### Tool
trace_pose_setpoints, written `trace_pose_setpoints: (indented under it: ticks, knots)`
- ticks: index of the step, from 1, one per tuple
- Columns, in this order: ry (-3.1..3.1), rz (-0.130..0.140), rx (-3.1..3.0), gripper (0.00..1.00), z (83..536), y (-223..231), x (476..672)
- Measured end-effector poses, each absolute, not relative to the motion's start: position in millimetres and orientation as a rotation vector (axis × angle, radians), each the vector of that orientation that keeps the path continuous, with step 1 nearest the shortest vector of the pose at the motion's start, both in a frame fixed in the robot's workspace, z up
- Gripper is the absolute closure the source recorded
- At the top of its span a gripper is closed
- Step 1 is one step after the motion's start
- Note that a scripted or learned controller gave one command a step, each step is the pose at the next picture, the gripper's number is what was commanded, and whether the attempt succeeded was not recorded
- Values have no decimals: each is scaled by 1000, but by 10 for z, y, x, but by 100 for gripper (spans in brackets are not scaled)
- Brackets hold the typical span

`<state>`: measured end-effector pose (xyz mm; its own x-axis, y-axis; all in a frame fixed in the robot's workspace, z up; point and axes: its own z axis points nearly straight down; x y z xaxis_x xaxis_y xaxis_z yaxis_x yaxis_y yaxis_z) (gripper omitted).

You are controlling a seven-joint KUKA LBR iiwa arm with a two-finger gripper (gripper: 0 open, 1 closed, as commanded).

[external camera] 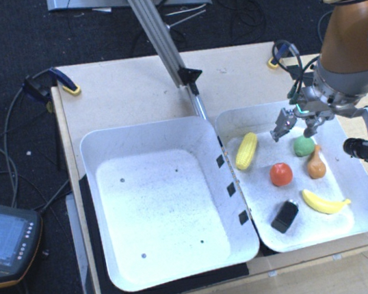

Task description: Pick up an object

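Observation:
My gripper (pixel 294 125) hangs open over the back of the right bin (pixel 361 218), fingers spread with nothing between them. Just under and right of it lies a green round object (pixel 303 147). An orange pear-shaped piece (pixel 316 165) rests against the green one. A yellow corn cob (pixel 245 150) lies to the gripper's left, near the divider. A red tomato (pixel 281 174) sits in the bin's middle. Toward the front are a yellow banana (pixel 325 202) and a small black block (pixel 285 216).
The left bin (pixel 103 162) adjoins the right one along a raised shared wall. A slanted metal pole (pixel 159 36) crosses above the bench's back. Clamps sit at the bench's back corners (pixel 63 82). A teach pendant (pixel 4 237) lies off the bench at left.

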<state>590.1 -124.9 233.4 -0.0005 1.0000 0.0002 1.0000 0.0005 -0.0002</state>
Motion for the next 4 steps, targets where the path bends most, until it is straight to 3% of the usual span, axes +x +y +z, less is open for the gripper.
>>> trace_pose_setpoints:
  ticks: [1,4]
  knots:
    - [-2222,0,-2221,0,2334,-1249,5901]
    - [-2219,5,-2219,0,956,-1206,5876]
